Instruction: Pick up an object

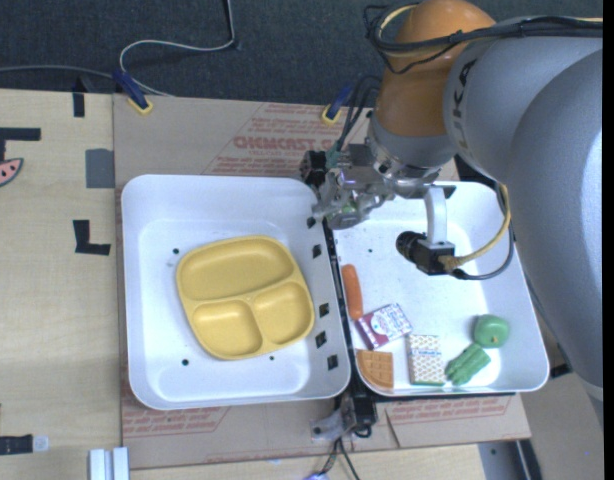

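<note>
The gripper (349, 200) is hanging over the far end of the divide between the two bins, just under the orange band (427, 53) of the arm, and whether it is open or closed cannot be told from this slant; nothing is showing in its grasp. A black cylindrical part (423, 251) is hanging off the wrist on a white bracket to its right, over the right bin (522, 298).

The pickable things are all lying nearer to the camera than the gripper, in the right bin. Closest is an orange carrot-like stick (352, 290), lying just beside the left wall of that bin with its long axis running near to far, so its far tip is pointing roughly toward the gripper. Nearer still are sitting a small purple-and-white packet (385, 323), a waffle-like orange piece (377, 368), a pale cracker packet (424, 358), a green pepper-like piece (467, 364) and a green apple (491, 330), clustered along the near edge.

In the left bin (147, 268) a yellow divided tray (245, 295) is resting flat, tilted on the diagonal.

Judging from this, the stick is the likeliest target: the gripper would be needing to travel nearward and slightly right, then descend with its fingers closing across the stick's short width
</note>
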### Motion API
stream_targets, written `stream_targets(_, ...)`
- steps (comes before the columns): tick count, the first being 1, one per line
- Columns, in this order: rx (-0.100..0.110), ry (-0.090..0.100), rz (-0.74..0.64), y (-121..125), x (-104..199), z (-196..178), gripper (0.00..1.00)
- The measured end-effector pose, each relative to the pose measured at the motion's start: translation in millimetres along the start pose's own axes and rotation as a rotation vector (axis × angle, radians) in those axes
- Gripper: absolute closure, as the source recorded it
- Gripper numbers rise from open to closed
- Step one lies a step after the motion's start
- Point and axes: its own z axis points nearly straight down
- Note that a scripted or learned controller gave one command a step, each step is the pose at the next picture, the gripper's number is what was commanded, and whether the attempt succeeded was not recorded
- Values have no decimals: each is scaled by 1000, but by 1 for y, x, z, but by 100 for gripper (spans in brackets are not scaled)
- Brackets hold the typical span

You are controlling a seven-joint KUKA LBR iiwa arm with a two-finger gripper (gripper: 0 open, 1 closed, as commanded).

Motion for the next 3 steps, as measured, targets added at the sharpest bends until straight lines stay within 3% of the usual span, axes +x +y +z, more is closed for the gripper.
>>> stream_targets(1, 0, 0, 0, 42, 8, -6, 100)
stream_targets(2, 0, 0, 1, 35, -14, -21, 100)
stream_targets(3, -3, -1, 1, 68, -34, -220, 100)
